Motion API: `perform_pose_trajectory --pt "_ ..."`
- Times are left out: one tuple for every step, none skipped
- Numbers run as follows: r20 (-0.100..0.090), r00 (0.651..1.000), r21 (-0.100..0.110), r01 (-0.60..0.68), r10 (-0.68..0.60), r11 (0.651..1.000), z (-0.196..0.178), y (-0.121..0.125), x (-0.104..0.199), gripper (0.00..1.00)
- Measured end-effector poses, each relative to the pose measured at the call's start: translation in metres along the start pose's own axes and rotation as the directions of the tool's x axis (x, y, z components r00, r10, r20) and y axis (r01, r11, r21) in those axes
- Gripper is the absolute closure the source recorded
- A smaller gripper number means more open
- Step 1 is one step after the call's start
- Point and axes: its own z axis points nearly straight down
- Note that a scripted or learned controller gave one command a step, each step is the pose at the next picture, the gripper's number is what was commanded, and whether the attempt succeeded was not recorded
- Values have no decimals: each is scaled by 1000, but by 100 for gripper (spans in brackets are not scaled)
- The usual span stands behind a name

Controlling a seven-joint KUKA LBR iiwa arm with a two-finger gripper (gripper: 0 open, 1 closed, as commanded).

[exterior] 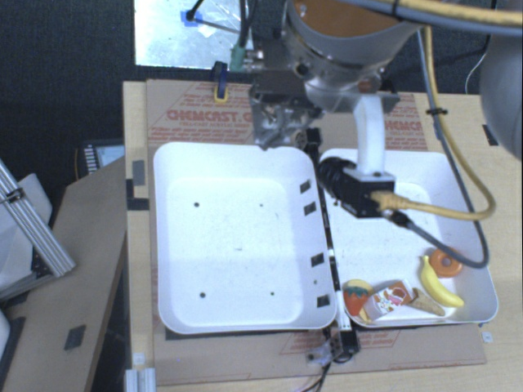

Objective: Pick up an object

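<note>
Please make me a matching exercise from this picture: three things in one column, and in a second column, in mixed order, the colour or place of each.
Things:
A. banana
B. packet
C. gripper

Descriptions:
1. over the far rim of the left bin
2. yellow, in the near corner of the right bin
3. white and red, in the right bin

Pairs: A-2, B-3, C-1

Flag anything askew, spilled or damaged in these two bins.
Nothing looks spilled or damaged. One oddity: the banana, the red-and-white packet and other small items crowd the near corner of the right bin, while the gripper hangs over the far rim of the left bin, away from them.
</note>
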Motion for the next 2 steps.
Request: perform_pose_trajectory --pt "2 1000 -3 -11 11 1000 -1 31 -36 100" --pt "-1 1000 -2 -1 1 1000 -1 26 6 100"
